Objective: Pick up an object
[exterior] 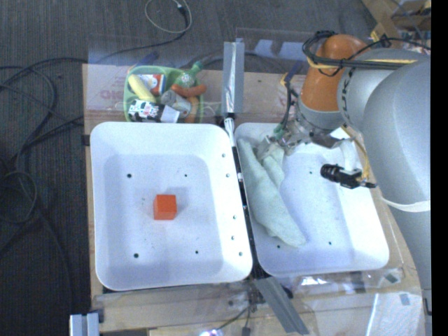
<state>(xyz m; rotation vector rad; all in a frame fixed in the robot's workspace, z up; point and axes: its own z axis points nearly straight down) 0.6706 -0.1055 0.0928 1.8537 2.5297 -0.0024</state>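
In the right bin [364, 257], the gripper [278, 143] presses onto the far end of the pale green cloth [274, 198], apparently to pinch it, though its grip state cannot be told.

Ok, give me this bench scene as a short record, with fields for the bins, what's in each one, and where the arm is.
left bin: one orange block, near the middle
right bin: pale green cloth along its left side
end effector: at the cloth's far end, top of the right bin
behind left bin: green basket of small toys
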